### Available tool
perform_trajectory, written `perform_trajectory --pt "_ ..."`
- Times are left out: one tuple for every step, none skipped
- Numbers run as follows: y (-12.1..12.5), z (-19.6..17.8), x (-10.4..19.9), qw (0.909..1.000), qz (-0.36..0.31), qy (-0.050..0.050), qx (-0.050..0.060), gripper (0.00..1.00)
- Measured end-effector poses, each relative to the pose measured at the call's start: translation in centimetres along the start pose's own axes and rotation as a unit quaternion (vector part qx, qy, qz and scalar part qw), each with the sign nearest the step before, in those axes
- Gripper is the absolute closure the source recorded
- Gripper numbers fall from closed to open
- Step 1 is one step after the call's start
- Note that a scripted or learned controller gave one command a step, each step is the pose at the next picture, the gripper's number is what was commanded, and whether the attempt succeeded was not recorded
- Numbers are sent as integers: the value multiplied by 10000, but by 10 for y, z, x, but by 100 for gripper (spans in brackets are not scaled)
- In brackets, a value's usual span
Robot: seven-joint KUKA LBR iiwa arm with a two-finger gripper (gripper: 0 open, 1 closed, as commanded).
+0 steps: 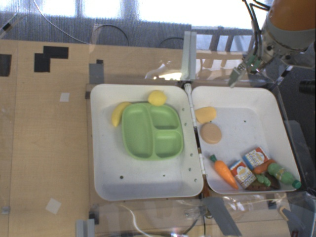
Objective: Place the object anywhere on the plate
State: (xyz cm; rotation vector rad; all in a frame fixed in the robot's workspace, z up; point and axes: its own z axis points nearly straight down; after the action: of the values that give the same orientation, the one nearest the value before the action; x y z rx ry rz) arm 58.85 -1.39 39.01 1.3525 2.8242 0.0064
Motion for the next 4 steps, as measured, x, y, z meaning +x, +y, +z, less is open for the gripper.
perform_trajectory --pt "-3 76 91 9995 309 42 34 100" --pt "17 139 157 9900 1413 33 34 100" --pt "88 51 49 9882 1534 4 -8 100" --pt "96 131 97 9767 2147 35 53 100"
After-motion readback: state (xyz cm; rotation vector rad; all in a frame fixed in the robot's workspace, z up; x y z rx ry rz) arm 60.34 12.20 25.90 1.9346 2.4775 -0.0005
